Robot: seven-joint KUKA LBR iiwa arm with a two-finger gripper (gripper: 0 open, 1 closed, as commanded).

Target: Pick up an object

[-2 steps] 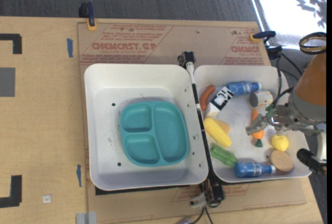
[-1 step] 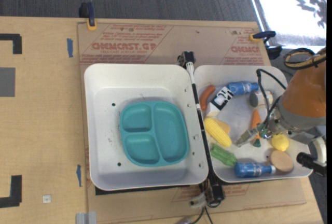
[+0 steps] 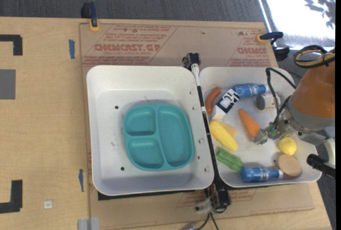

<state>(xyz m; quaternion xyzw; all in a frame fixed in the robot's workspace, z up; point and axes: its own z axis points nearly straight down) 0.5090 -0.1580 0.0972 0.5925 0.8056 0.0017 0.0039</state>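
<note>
On the bench we see two shallow white bins side by side. Our left bin (image 3: 101,117) holds a teal divided plate (image 3: 158,136) lying flat, with three compartments. Our right bin (image 3: 277,75) holds the loose objects: a corn cob (image 3: 224,135) near the shared wall, a green piece (image 3: 229,159) just below it, a carrot (image 3: 249,123) near the middle, a reddish sausage-like piece (image 3: 212,97) toward the far corner, a black-and-white item (image 3: 229,100) beside it, and a blue bottle (image 3: 248,89) along the far side. Another blue bottle (image 3: 260,173) lies by the near wall, touching or almost touching a tan rounded piece (image 3: 290,165), with a lemon (image 3: 287,146) just above that.

Our arm's orange band (image 3: 318,97) hangs over the right side of this bin. The gripper (image 3: 266,136) sits low between the carrot and the lemon, just beside both. We cannot tell its state, since the tip is small and tangled with wires, and we see nothing clearly held.
</note>
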